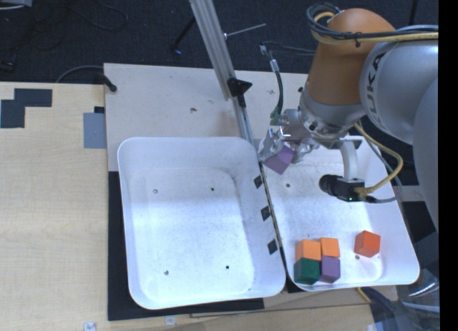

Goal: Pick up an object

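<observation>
Claw (pixel 280 152) is gripping a small purple cube (pixel 279 158) mid-frame, over the shallow white right bin (pixel 401 254) (remaining coloured blocks (pixel 319 259) clustered lower right).

Bench: you see a pale board (pixel 172 101) under both bins, with light wood (pixel 50 215) to its left.
Left bin: a shallow white bin (pixel 136 179) sits on the bench, touching its neighbour.
Right bin: the second white bin (pixel 401 251) sits beside it on your right.
Mat: a black sheet (pixel 114 251) shows under the left bin's edge.
Post: a slanted metal rail (pixel 215 43) rises from the board behind the bins.
</observation>
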`<state>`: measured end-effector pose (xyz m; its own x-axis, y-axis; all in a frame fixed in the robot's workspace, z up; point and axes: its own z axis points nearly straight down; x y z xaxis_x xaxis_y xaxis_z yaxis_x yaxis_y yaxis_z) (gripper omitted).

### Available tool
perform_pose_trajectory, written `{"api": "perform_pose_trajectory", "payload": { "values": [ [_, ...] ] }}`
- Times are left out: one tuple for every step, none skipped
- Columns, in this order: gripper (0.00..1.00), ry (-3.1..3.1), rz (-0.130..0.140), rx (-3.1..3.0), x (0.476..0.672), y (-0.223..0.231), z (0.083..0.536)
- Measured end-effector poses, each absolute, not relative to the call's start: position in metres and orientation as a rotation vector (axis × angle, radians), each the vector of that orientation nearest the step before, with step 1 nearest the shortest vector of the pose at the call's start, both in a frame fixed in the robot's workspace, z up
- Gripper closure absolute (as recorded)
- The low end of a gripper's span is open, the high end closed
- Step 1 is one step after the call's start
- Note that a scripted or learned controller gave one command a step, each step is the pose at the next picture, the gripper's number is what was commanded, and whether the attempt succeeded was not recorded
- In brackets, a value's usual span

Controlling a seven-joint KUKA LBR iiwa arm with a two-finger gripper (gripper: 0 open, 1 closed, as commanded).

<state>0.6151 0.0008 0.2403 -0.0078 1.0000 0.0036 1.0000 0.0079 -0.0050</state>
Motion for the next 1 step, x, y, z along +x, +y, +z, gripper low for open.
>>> {"api": "perform_pose_trajectory", "payload": {
  "values": [
    [1.00, -2.224, 0.003, -2.211, 0.5829, 0.0563, 0.2603]
  ]
}}
